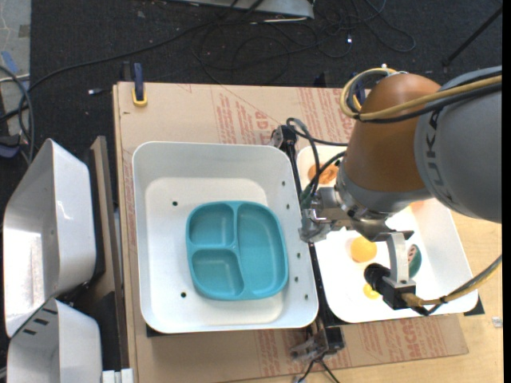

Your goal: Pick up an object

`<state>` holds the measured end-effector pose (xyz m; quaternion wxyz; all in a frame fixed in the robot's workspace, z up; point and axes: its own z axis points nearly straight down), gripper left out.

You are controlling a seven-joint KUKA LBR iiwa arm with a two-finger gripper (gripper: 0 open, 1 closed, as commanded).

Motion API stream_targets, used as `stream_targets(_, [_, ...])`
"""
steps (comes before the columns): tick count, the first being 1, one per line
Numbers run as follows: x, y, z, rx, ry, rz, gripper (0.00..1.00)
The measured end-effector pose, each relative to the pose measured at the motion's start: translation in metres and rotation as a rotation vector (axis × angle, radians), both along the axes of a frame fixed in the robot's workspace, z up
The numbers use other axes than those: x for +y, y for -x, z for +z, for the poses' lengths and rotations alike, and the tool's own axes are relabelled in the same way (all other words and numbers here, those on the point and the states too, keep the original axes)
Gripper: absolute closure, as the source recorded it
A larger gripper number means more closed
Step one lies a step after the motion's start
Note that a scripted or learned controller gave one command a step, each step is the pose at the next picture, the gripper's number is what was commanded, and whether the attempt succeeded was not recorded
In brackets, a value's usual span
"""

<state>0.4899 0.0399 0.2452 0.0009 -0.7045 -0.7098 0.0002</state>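
Note:
The right bin [459,246] holds a few small objects. An orange ball [363,250] lies near its middle, and a small yellow piece [371,292] sits toward the front. A round green and red item [413,255] peeks out beside the arm. An orange object [325,171] shows at the bin's back left, partly under the arm. My gripper [311,223] hangs low over the bin's left edge, left of the orange ball. The wrist covers most of it, and nothing is seen in its grasp.
The left bin [152,214] holds a teal divided plate [237,250] in its middle. The grey arm with its orange band [391,134] covers much of the right bin. Cables run along the divider between the bins [297,166].

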Motion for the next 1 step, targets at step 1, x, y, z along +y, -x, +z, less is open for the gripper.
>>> stream_targets(1, [0.0469, -0.0136, -0.0073, -0.002, 0.001, 0.001, 1.0])
